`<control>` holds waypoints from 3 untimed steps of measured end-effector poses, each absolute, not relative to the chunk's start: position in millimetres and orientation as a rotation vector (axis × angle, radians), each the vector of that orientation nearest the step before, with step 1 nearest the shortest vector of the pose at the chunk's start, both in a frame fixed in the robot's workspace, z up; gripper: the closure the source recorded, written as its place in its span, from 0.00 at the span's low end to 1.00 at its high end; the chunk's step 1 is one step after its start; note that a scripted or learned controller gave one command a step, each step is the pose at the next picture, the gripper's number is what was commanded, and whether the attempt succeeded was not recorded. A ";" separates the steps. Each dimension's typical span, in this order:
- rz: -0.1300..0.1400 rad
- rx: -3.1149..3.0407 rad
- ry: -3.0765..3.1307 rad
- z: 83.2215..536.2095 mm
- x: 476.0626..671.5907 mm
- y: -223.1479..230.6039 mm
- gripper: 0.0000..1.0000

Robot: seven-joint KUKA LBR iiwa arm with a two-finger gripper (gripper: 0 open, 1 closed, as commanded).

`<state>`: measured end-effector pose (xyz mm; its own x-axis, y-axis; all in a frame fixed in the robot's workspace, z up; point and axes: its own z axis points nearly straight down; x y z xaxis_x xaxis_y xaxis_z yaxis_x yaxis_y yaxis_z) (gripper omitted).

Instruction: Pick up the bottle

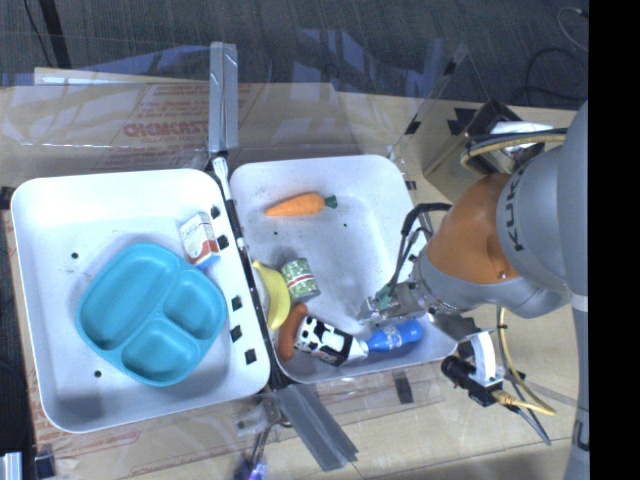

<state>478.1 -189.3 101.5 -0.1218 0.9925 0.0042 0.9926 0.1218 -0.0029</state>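
2 white bins are sitting side by side on the counter; I am working in the right bin (350, 173), reaching in from its right edge. The bottle (393, 339), blue with a white cap end, is lying on its side against the near wall of that bin, towards the right corner. Touching its left end is a black-and-white cow-patterned toy (325, 340), and beyond that an orange-brown piece (290, 330), a yellow banana (270, 293) and a small green can (299, 278). A carrot (296, 205) is lying well apart at the far side.

My gripper (388, 305) is hovering just above the bottle. Whether my fingers are open or closed I cannot tell.

Step in hand, as I judge it: the approach to the grasp, with the bottle not yet lifted. The next move is calling for a descent centred across the bottle's body, clear of the bin wall and the cow toy, then a close and a straight lift.

The left bin (60, 208) is holding a blue divided tray (150, 313) and a small carton (197, 236).
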 end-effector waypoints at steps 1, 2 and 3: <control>-0.001 -2.078 -2.349 101.5 478.1 -189.3 0.00; 0.001 -2.116 -2.315 91.7 476.9 -191.1 0.00; -0.002 -2.110 -2.327 92.3 477.6 -202.6 0.00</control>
